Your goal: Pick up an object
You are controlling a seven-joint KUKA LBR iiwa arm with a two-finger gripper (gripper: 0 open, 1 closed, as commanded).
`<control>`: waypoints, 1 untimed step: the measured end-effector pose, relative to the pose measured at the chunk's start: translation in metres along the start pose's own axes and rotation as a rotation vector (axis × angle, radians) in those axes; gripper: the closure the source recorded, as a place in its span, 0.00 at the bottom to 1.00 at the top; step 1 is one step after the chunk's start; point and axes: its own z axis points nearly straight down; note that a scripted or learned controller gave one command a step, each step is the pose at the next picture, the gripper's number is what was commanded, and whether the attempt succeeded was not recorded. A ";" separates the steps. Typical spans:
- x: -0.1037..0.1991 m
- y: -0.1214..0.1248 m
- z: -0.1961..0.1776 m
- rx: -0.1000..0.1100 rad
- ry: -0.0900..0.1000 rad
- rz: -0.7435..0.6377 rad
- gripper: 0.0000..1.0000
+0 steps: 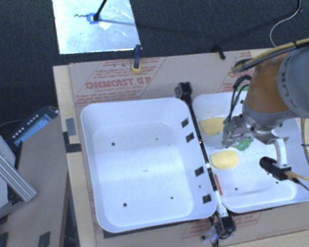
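Two yellow objects lie in the right bin (253, 196): one yellow piece (212, 125) near its upper left, another yellow piece (225, 159) lower down by the divider. A green object (243, 144) shows just under the gripper. My gripper (232, 139) hangs low over the right bin, between the two yellow pieces and touching or nearly touching the green object. The wrist hides its fingers.
The left bin (142, 161) lies to the left, across a black divider with clips (197, 143). The grey and orange arm (279, 88) covers the right bin's upper right part. A cardboard sheet (115, 80) lies under both bins.
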 end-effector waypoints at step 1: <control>0.072 0.061 -0.095 -0.009 0.001 -0.009 1.00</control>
